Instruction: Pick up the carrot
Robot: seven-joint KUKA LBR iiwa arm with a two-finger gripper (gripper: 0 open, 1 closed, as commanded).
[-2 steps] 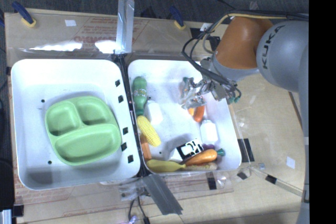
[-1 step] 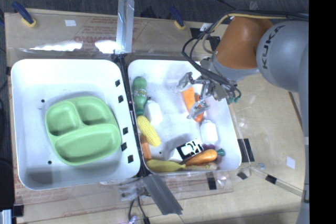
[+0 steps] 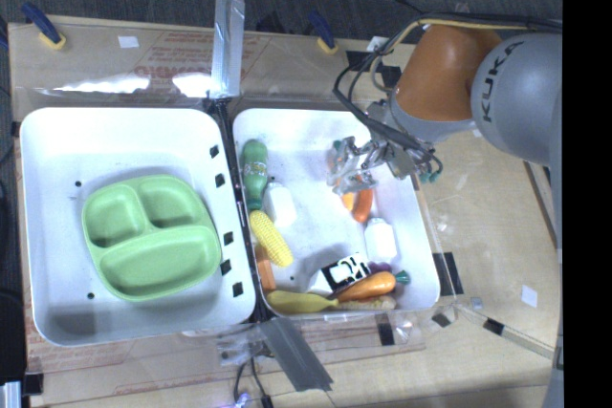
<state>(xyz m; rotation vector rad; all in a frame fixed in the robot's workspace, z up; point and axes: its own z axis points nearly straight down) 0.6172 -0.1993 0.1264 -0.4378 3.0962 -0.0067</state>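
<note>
An orange carrot (image 3: 368, 285) with a green top lies near the front wall of the right bin (image 3: 316, 124), beside a yellow banana-like piece (image 3: 298, 303). My gripper (image 3: 351, 175) hangs over the upper middle of that bin, well behind the carrot. A smaller orange piece (image 3: 361, 204) sits right at the gripper's tip, touching or just below it. I cannot tell whether it is gripped.
The right bin also holds a green bottle-shaped toy (image 3: 253, 163), a corn cob (image 3: 271, 238), two white pieces (image 3: 381, 240) (image 3: 280, 204), a black-and-white block (image 3: 346, 270) and an orange bit (image 3: 265, 274). A green divided plate (image 3: 105, 210) lies in the left bin (image 3: 48, 148).
</note>
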